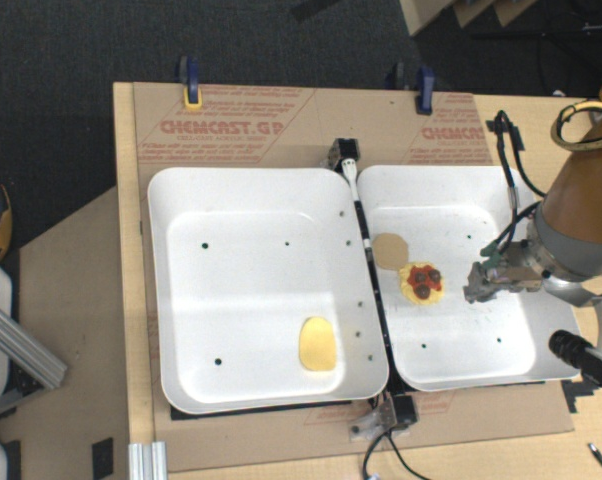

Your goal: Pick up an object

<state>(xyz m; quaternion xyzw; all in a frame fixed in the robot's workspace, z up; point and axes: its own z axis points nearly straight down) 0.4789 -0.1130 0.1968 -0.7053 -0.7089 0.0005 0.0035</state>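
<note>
In the right bin (451,358) lie a tan round disc (390,251) and, just below and right of it, a small yellow piece with red and dark topping (422,282). A pale yellow oval object (318,344) rests near the front of the left bin (231,388). My gripper (479,286) hangs over the right bin, a short way to the right of the topped piece and apart from it. Nothing shows between its fingers.
The grey arm with its orange band (581,203) reaches in from the right over the right bin's edge. A black divider strip (366,258) runs between the bins. Blue clamps (424,90) hold the cardboard base at the back. Black cables (511,158) trail near the arm.
</note>
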